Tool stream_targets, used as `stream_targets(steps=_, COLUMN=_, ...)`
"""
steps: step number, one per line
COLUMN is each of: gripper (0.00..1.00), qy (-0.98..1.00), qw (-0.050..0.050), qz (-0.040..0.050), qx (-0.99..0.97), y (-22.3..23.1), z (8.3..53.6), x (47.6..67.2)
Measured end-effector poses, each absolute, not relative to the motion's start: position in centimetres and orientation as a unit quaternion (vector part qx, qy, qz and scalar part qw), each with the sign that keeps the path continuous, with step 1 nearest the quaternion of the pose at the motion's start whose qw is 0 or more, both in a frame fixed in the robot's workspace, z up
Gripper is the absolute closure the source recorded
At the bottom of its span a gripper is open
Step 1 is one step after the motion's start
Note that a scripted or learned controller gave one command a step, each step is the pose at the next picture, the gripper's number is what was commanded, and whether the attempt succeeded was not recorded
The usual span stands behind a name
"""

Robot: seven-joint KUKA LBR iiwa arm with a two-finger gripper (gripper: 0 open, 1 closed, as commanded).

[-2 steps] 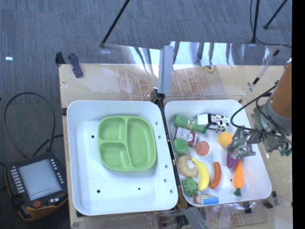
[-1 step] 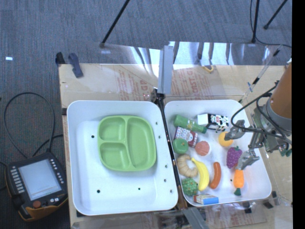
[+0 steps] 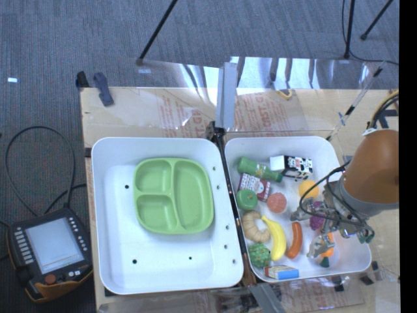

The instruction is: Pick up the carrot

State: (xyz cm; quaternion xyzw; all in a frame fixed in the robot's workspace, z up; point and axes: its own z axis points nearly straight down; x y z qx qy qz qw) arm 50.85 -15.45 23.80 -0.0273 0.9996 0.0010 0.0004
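The bench [image 3: 130, 113] is one pale wooden top with printed tape across it, and a clear panel stands along its far edge. It sits on grey carpet, where dark tripod legs stand beyond the far edge and one teach pendant [image 3: 49, 248] lies by the near-left corner, its cable looping behind.

Two white bins fill the bench. The left bin [image 3: 111, 240] holds one green divided plate [image 3: 174, 195] with three compartments, toward its far-right part. The right bin [image 3: 326, 145] holds the toys.

One arm [image 3: 373, 168] reaches over the right bin's right edge, its orange band foremost. Its gripper [image 3: 324, 248] hangs low at the bin's near-right corner, and whether the fingers are apart or together cannot be told among the clutter.

In the right bin, counted by size:
- One green bottle [image 3: 257, 169] near the far edge.
- One banana [image 3: 276, 237] in the middle of the near half.
- One red sausage [image 3: 296, 239] just right of the banana.
- One croissant [image 3: 254, 226] touching the banana's left side.
- One cow-print carton [image 3: 298, 166] at the far edge.
- One green apple [image 3: 246, 199] by the left wall.
- One salami slice [image 3: 277, 203] at centre.
- One lemon [image 3: 308, 188] near the arm.
- One small box [image 3: 281, 272] at the near edge.

The carrot [image 3: 328, 251] appears as a small orange piece right at the gripper, in the near-right corner, partly hidden.
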Motion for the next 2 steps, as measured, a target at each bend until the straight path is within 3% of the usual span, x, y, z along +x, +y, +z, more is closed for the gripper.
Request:
stream_targets(steps=1, gripper=0.0, qy=0.997, qw=0.0, qz=0.0012, qx=-0.075, y=-18.7, z=8.7, x=50.6)
stream_targets(steps=2, gripper=0.0, qy=1.0, qw=0.001, qz=0.0009, qx=0.021, y=-21.0, z=8.8, x=51.6)
